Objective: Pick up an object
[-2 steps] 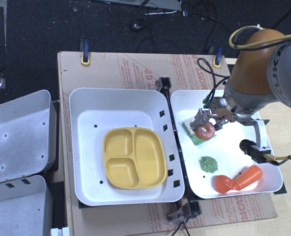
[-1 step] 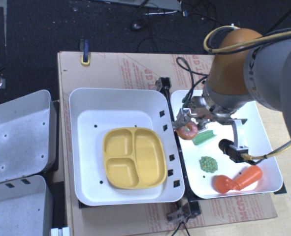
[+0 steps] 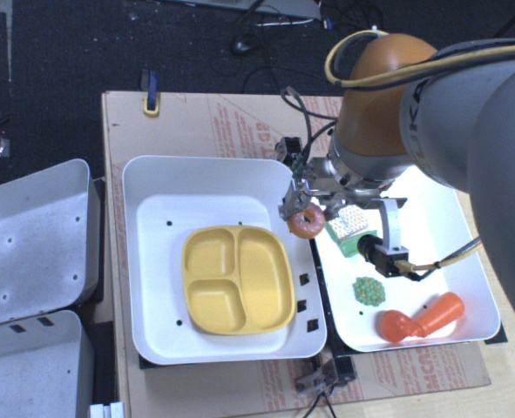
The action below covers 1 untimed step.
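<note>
A pink-brown donut (image 3: pixel 307 224) hangs over the wall between the two bins, and my gripper (image 3: pixel 308 209) is shut on it from above. A dark finger shows on each side of the donut's top. The arm's orange band (image 3: pixel 381 103) and grey wrist rise behind it and hide the back of the right bin (image 3: pixel 479 286). In the left bin (image 3: pixel 152 233) lies a yellow divided plate (image 3: pixel 238 279), down and to the left of the donut.
The right bin holds a green and white block (image 3: pixel 349 227) just right of the gripper, a green knobbly ball (image 3: pixel 369 291) and an orange-red bottle-shaped toy (image 3: pixel 420 317) near the front. Loose white bin lids (image 3: pixel 30 233) lie at far left. Cables trail near the wrist.
</note>
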{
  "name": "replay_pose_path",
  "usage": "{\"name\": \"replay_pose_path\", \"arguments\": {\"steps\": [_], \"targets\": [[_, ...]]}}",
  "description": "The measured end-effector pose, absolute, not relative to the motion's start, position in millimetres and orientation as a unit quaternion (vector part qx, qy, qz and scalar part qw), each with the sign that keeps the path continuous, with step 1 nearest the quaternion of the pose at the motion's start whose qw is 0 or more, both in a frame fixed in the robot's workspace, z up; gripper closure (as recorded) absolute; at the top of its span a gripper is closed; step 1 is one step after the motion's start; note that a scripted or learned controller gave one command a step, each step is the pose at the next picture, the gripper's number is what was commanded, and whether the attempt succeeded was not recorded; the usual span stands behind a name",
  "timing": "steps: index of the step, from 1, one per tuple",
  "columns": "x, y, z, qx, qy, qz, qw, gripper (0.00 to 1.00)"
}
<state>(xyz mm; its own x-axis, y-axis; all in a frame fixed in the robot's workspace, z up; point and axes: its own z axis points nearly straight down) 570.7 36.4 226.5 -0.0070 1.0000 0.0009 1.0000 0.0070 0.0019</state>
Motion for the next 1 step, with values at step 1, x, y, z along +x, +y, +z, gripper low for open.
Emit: {"name": "replay_pose_path", "arguments": {"steps": [1], "targets": [[585.2, 97.7, 226.1, 0.704, 0.710, 0.0010, 0.000, 1.00]]}}
